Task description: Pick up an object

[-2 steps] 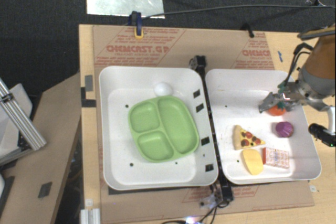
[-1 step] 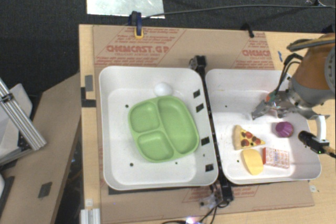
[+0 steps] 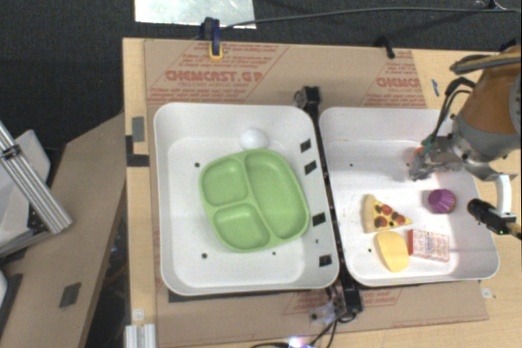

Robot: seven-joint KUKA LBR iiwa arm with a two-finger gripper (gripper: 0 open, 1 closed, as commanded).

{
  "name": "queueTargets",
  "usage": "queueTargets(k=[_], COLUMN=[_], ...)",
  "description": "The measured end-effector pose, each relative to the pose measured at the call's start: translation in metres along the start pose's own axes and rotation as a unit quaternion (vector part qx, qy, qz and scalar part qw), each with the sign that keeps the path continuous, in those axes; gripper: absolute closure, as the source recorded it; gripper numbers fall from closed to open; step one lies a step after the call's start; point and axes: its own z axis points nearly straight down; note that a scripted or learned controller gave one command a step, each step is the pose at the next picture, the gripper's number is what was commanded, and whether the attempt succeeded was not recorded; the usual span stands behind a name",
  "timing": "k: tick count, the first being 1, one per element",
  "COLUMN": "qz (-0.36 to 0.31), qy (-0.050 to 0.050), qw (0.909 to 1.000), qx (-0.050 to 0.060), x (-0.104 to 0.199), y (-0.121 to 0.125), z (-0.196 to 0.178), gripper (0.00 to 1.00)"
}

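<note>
From my seat I see two shallow white bins side by side on a brown cardboard-covered bench point(image 3: 269, 65) printed with red lettering. The left bin point(image 3: 175, 175) has smooth, rounded plastic walls and holds a pale green divided plate point(image 3: 254, 200), matte, with three moulded compartments and soft corners, lying flat and turned a little askew. Just behind the plate's far edge sits a small white ball point(image 3: 254, 138), nearly the same colour as the bin floor.

The right bin point(image 3: 359, 134) carries the pickable pieces, all in its near half. A toy pizza slice point(image 3: 383, 213), a tan wedge with red spots on top, lies nearest the divider. Just in front of it is a smooth yellow rounded piece point(image 3: 392, 250) (a lemon or cheese shape, I cannot say which). Touching or nearly touching its right side is a flat red-and-white printed packet point(image 3: 429, 244), rectangular. Behind the packet, a small purple ridged object point(image 3: 441, 200) sits by itself.

The arm comes in from the right, its orange band showing above the grey wrist. The gripper point(image 3: 422, 165) hangs low over the bin floor in the far half, left of and behind the purple object, apart from it. Its tip is a dark blur to me; I cannot tell how the gripper is set, and I see nothing held there.

A black clip point(image 3: 310, 98) sits where the bins meet at the far edge.
</note>
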Motion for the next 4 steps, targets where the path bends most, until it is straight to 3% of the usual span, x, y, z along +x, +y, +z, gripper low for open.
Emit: queueTargets(k=[2, 3, 4], qz=[-0.002, -0.002, -0.004], qy=[0.000, 0.000, 0.001], qw=[1.0000, 1.0000, 1.0000], qx=[0.000, 0.001, 0.000], x=[0.002, 0.002, 0.052], y=[0.000, 0.001, 0.017], z=[-0.117, -0.128, -0.137], gripper=[1.00, 1.00, 1.00])
